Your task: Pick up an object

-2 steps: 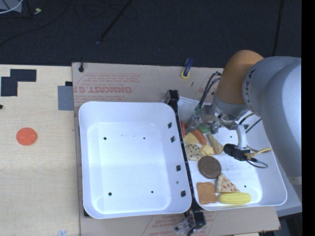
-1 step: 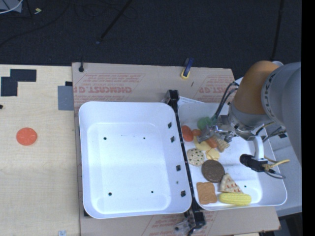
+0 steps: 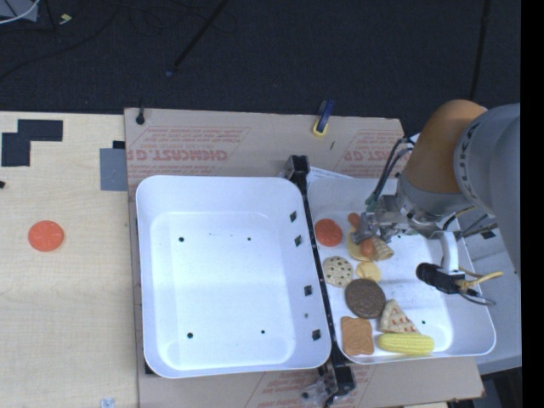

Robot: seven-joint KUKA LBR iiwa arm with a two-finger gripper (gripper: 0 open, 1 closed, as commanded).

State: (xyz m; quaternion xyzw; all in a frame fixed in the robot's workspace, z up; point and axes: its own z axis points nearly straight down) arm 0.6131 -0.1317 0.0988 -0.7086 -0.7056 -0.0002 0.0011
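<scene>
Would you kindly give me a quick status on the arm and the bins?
Gripper down in right bin, among toy food. Small reddish piece at its tip, grasp unconfirmed. Cookie, brown patty, corn cob lie close by.

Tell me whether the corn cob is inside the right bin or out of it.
Inside. The corn cob lies flat on the floor of the right bin, near its front rim, beside the waffle wedge.

Single fixed overhead view, slanting down on both bins (image 3: 146, 228).
</scene>
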